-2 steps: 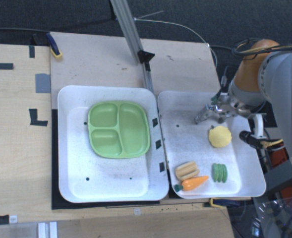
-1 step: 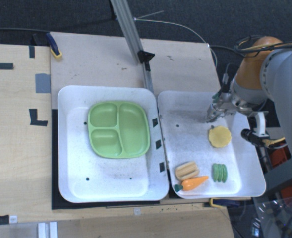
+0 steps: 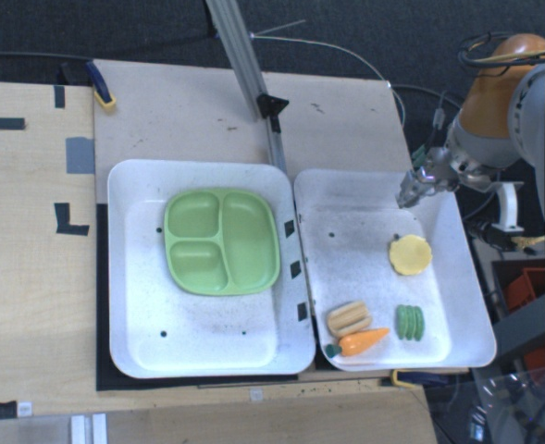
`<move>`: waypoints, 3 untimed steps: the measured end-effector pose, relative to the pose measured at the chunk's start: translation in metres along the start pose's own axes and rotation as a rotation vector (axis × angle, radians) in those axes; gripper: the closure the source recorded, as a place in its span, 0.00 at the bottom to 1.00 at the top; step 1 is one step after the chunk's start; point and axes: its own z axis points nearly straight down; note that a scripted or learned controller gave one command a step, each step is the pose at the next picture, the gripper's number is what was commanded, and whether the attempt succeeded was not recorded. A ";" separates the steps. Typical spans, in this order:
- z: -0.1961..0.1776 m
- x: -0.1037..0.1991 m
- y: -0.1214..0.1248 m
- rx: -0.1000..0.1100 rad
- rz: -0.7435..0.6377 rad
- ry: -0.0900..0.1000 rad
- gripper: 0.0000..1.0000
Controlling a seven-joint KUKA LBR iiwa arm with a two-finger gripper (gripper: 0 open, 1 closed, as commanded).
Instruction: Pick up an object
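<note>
Grey arm (image 3: 522, 118), orange band, black cables

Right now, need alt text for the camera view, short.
Seen from above, the gripper hangs over the far edge of the right bin, which holds a yellow round piece, a green ridged toy, a tan bun and an orange carrot. The left bin holds a green divided plate.

The bench (image 3: 189, 128) (pale wood, with dark tape marks at nine o'clock) carries two white bins touching side by side: left bin (image 3: 129, 276), right bin (image 3: 462, 285).
</note>
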 end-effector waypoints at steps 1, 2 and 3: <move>-0.056 0.011 0.001 0.000 -0.001 0.001 1.00; -0.083 0.011 0.002 0.003 0.000 0.001 1.00; -0.076 0.064 0.003 0.007 -0.004 0.003 1.00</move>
